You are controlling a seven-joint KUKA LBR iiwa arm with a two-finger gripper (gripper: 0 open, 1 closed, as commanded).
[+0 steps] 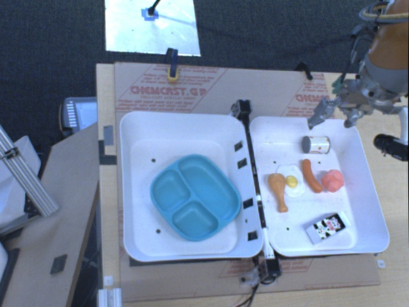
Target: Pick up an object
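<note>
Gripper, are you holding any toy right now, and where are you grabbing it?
Nothing is held. The gripper hangs open above the right bin's far edge, with the can lying below it.

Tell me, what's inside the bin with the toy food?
The right bin holds a small can, chicken drumstick, fried egg, sausage, pink toy and milk carton. Nothing looks covered.

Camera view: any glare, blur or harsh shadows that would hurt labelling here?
Camera view: glare washes out the shiny sheet beyond the bench; the gripper looks slightly soft; both the left bin and right bin are evenly lit, with faint shadows.
</note>
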